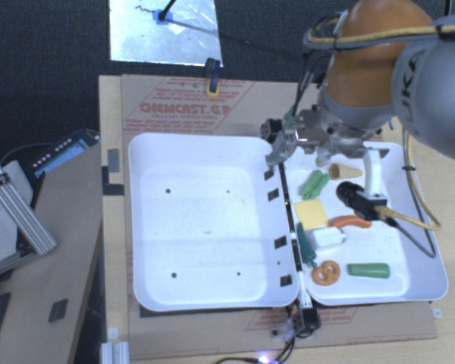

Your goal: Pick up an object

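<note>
Looming over the back of the bench, the grey arm with its orange band comes in from the right and carries its gripper low at the far end of the ridge where the left bin and the right bin meet. My guess is that it is poised there ahead of a reach down among the objects. Whether the claw is released or clenched I cannot tell from where I stand, and I see nothing carried in it. Both bins rest on a cardboard sheet with red lettering. Everything worth picking lies in the right bin, crowded toward the dividing wall. A yellow block sits in the middle, with a green cylinder near the front. A green pod lies just behind the yellow block and nearest the gripper. An orange piece is just to the yellow block's right, and a white block touches its front edge. A pretzel lies at the front and a small tan cone at the back. That crowding is the obstacle, I'd say. The two blocks touch and the wall is close, so the cylinder, lying apart, looks the easier take.
</note>
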Tool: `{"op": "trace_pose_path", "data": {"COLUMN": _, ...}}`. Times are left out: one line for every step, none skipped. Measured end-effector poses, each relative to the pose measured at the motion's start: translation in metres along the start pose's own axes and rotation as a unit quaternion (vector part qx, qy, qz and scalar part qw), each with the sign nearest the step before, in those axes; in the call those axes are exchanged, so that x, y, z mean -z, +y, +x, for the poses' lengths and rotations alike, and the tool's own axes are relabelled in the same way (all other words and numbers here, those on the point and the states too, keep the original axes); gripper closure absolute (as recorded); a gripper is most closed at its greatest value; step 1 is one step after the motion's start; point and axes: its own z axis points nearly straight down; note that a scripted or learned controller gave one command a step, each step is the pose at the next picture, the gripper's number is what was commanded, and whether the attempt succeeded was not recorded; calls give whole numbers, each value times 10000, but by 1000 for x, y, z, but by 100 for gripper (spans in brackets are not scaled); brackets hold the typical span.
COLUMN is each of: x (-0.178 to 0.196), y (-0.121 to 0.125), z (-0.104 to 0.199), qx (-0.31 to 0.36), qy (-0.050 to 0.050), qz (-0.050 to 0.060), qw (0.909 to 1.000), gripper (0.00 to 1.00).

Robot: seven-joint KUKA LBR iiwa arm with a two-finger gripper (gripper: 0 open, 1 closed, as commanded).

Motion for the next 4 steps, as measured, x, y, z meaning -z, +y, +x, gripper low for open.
{"op": "trace_pose_path", "data": {"x": 8, "y": -1, "z": -6, "qx": -29, "qy": -8, "qz": 26, "qw": 10000, "gripper": 100}}
{"op": "trace_pose_path", "data": {"x": 34, "y": -92, "z": 52, "qx": -26, "qy": -5, "qz": 59, "qw": 10000, "gripper": 100}}
{"op": "trace_pose_path", "data": {"x": 5, "y": -89, "z": 94, "qx": -37, "qy": -11, "qz": 51, "qw": 10000, "gripper": 100}}
{"op": "trace_pose_path", "data": {"x": 40, "y": -89, "z": 100, "qx": -39, "qy": -7, "qz": 33, "qw": 10000, "gripper": 100}}
